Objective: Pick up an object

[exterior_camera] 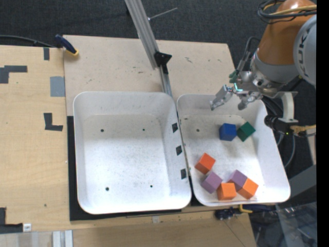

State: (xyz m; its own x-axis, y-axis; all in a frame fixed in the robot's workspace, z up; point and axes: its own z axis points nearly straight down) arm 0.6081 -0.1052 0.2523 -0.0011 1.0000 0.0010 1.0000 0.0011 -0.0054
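Sitting on a tan bench [31, 138] under a dark backdrop, two white bins side by side. Nearest, lying clustered in the right bin [272, 158]: an orange cube [226, 191], another orange one [249, 188], a purple cube [211, 181], a second purple one [238, 178]. Resting just beyond, a lone orange block [205, 163]. Farther in, touching each other, a blue cube [227, 132] and a green cube [246, 131]. Hovering past those over the far rim, the gripper [230, 100], fingers spread apart and holding nothing. Judging by that, picking not yet done: choosing, descending, closing and lifting all remaining. Standing alongside, the left bin [82, 138]. Possibly hindering: the blue and green pair pressing together, and the bin wall close behind. Leaning across the back, a grey rail [141, 22]; lying far left, a blue-and-yellow clamp [67, 44].
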